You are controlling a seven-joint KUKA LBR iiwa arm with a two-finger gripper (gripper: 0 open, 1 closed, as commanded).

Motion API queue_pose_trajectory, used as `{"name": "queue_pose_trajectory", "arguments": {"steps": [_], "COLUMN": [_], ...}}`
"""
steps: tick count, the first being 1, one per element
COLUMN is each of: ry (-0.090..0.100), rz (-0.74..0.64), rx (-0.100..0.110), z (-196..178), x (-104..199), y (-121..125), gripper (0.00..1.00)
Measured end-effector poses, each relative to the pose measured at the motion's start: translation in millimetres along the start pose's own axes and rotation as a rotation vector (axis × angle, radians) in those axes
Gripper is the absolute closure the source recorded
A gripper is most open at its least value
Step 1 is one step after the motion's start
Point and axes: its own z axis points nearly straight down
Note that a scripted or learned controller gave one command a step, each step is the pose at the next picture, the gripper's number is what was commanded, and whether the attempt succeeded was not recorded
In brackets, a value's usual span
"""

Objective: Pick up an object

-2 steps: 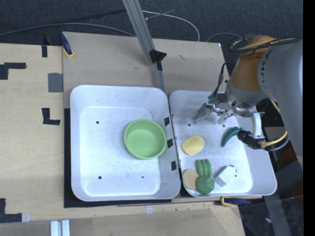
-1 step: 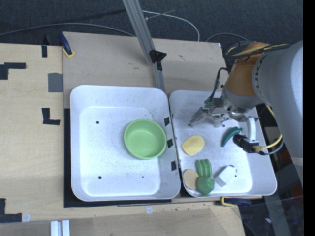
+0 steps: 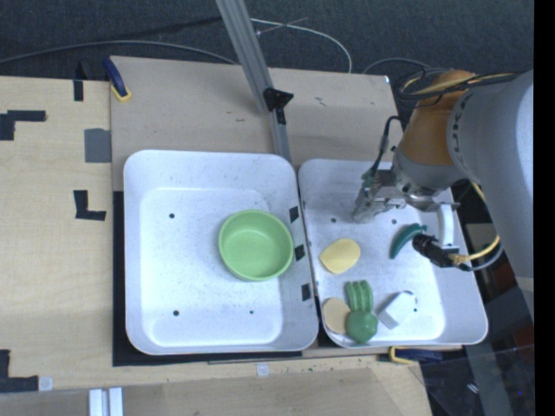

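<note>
Reaching in from three o'clock, grey arm (image 3: 486, 137) with orange band (image 3: 431, 128) above the wrist, gripper (image 3: 371, 204) low over the upper part of the right bin (image 3: 325, 180). Fingers pointing down toward seven o'clock, nothing visible between them; open or closed, cannot tell.

Lying near the right bin's centre: yellow oval piece (image 3: 340, 255), long axis roughly two to eight o'clock, just below the gripper at six o'clock and apart from it. At four o'clock from the gripper: dark green curved piece (image 3: 404, 237), long axis one to seven o'clock. Crowded along the bin's six o'clock edge: green ridged object (image 3: 360, 309), long axis twelve to six, beside a pale yellow disc (image 3: 334, 312) and a grey-white block (image 3: 397, 310).

Sitting in the left bin (image 3: 147, 198): green bowl (image 3: 255, 245), toward its three o'clock side, with open white floor at nine o'clock.
</note>
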Motion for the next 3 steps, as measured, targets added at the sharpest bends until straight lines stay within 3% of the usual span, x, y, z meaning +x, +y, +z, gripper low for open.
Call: {"name": "queue_pose_trajectory", "arguments": {"steps": [2, 3], "ry": [-0.001, -0.001], "rz": [0.0, 0.001], "rx": [-0.008, -0.005], "z": [-117, -147], "x": [11, 12], "y": [-10, -9], "gripper": [1.0, 1.0]}}
